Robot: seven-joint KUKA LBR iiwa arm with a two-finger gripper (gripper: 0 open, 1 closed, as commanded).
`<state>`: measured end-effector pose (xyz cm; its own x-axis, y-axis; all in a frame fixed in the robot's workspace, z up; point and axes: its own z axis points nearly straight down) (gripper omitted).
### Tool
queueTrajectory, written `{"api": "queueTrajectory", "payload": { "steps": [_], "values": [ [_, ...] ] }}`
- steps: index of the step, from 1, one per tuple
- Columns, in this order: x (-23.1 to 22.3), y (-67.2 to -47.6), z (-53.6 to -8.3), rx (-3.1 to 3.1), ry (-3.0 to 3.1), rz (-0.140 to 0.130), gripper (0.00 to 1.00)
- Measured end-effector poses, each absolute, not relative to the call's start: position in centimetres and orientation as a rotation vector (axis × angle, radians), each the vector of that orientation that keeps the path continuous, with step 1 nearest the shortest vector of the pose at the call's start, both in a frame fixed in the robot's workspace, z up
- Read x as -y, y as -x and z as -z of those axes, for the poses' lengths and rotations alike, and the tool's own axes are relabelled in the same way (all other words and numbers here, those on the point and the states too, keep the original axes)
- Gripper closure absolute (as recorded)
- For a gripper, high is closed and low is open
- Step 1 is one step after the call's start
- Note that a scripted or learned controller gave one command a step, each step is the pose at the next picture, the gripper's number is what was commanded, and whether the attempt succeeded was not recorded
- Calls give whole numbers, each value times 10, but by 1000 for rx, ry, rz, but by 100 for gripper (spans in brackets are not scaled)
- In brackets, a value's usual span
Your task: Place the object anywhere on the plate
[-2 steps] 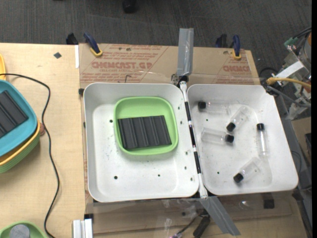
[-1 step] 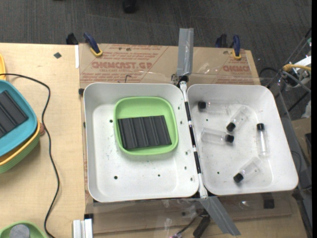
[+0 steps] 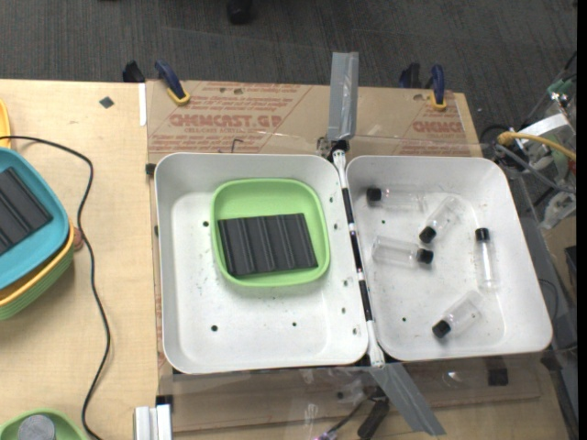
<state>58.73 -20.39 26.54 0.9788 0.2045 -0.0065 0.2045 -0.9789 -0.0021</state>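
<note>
board (image 3: 303,117): "CHEMCAST" is printed | plate (image 3: 270,233): set in left bin (image 3: 183,273) | vials (image 3: 454,319): scattered in right bin (image 3: 514,246) | gripper: state cannot be told

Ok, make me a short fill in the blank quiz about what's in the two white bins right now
1. The green plate sits in the ____ bin of the camera view.
2. A dark ribbed insert lies on the ____.
3. The clear vials have caps coloured ____.
4. The vials lie in the ____ bin.

Missing words: left; plate; black; right
</note>
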Motion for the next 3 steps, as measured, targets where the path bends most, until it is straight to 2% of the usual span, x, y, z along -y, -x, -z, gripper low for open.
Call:
{"api": "queueTrajectory", "payload": {
  "steps": [1, 2, 3],
  "values": [
    [223, -569, -278, 312, 3124, -9, 0],
    [194, -551, -266, 319, 3124, -9, 0],
    [223, -543, -265, 310, 3125, -8, 0]
  ]
}}
